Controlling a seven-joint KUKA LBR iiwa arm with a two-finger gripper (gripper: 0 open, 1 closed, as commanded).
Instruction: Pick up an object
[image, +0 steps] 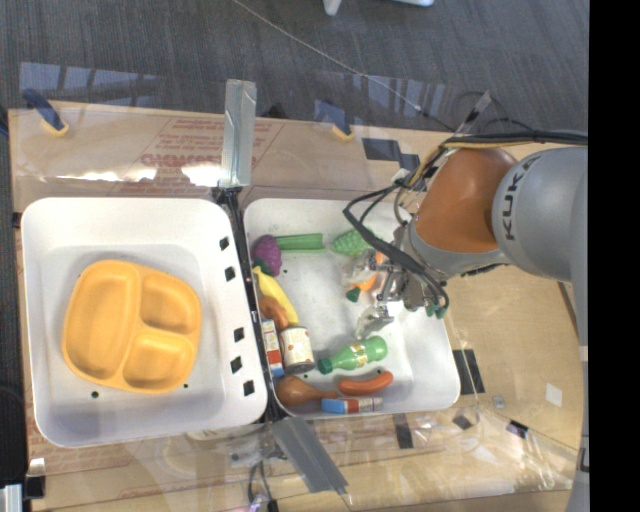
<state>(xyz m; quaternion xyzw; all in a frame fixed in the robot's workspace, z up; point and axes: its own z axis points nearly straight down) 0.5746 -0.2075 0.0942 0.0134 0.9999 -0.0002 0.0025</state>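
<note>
My gripper (378, 318) hangs over the middle of the right bin (436, 352), reaching in from the right below the orange wrist band. A green bottle (355, 355) lies just below it, and a small orange piece (364, 286) with a green tip sits just above it. A red sausage (366, 382) lies nearer the front wall. Along the bin's left side are a banana (272, 295), a purple fruit (266, 252), a small labelled can (295, 350) and a brown item (294, 391). I see nothing held in the gripper.
A green stick-shaped toy (300, 241) and a green knobbly piece (348, 241) lie near the right bin's back wall, and a marker (351, 405) at its front. The left bin (40, 300) holds a yellow divided tray (132, 325). Cables loop around the wrist.
</note>
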